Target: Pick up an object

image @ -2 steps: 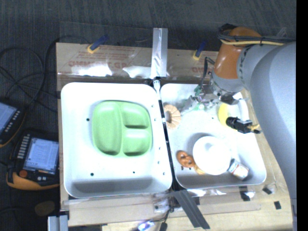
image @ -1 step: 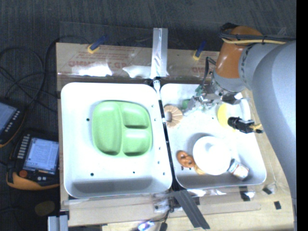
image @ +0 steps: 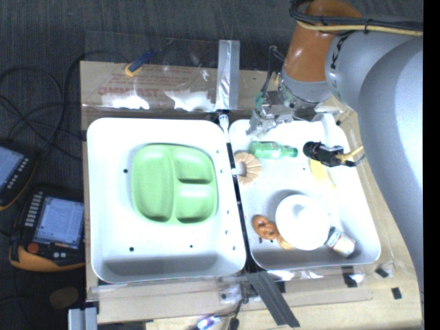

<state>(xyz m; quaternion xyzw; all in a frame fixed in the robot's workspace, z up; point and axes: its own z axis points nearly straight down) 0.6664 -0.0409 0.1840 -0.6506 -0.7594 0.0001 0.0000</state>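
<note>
- Green plastic bottle [image: 273,150] lies on its side at the far end of the right bin [image: 356,201], just below the gripper [image: 265,119]; likely the pick.
- Judged light, fairly stiff, smooth and round, so it may roll or slip.
- Best hold: across the middle of the body, square to its long axis.
- Gripper hangs over the bin's far-left corner; open or closed, cannot tell.
- Tan ring [image: 247,167] sits just beside the bottle, crowding its left end.
</note>
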